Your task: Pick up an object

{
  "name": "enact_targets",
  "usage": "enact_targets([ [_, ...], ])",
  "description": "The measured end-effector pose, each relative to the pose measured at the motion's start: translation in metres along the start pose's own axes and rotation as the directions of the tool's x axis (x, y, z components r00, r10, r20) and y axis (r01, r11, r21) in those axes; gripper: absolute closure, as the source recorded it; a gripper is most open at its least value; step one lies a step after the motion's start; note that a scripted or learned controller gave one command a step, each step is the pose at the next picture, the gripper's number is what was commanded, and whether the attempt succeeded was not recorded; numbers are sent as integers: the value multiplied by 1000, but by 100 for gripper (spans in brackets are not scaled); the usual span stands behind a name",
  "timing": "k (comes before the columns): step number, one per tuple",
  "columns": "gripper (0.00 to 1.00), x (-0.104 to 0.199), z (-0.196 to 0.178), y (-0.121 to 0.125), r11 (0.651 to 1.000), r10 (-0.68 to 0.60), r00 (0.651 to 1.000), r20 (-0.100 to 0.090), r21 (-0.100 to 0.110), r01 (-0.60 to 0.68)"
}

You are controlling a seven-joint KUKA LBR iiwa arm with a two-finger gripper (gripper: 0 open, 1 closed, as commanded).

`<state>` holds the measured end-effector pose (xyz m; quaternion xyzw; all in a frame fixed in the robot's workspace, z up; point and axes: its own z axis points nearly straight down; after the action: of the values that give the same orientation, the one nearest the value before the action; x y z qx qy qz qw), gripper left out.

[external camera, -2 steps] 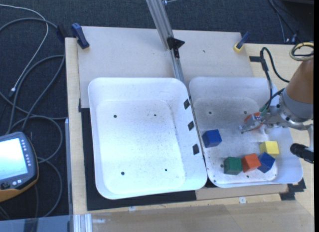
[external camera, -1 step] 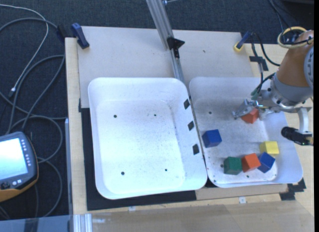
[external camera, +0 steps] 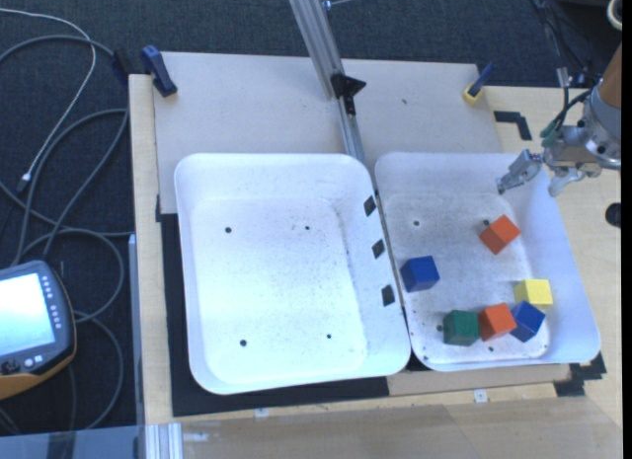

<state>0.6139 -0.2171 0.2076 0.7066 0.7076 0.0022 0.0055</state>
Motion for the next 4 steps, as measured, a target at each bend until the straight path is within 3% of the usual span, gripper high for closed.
enact_targets([
  [1,0,0,113,-31,1000,3,1000,-8,20,-2],
  [2,0,1,108,60,1000,-3,1000,-5,7,3],
  [4,0,39,107,-34,1000,2,1000,-7,15,-2],
])
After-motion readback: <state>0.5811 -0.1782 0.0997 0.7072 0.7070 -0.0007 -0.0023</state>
